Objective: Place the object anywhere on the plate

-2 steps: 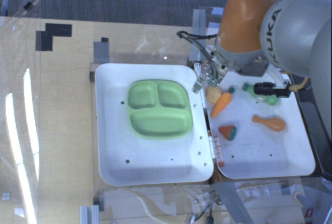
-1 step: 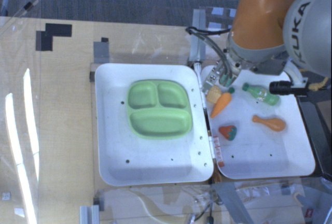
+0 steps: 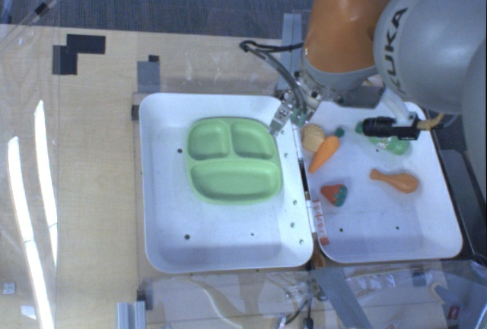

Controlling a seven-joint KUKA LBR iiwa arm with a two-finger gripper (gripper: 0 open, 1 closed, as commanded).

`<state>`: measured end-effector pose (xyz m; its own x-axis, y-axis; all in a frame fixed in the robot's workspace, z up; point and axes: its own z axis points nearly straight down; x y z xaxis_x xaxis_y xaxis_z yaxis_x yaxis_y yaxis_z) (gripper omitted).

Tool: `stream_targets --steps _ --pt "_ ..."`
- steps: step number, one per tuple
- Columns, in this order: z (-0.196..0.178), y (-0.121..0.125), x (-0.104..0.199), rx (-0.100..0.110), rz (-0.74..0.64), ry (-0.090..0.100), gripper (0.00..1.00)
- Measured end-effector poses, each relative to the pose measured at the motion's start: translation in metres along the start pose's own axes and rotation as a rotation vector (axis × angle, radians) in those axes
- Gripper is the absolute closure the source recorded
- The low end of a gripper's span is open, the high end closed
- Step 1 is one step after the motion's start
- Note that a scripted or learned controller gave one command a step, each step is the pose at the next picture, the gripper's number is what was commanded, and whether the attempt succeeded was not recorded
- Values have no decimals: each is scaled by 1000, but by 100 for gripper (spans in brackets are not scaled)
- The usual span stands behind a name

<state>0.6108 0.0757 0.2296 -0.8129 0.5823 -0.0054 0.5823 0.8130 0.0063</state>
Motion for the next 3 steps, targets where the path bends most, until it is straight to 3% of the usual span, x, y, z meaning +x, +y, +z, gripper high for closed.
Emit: stream_targets --steps 1,2,3 --pt "43 -49 -1 2 -32 1 100" --pt "-46 -15 23 -4 30 -5 100" --pt "13 -55 11 2 20 0 100"
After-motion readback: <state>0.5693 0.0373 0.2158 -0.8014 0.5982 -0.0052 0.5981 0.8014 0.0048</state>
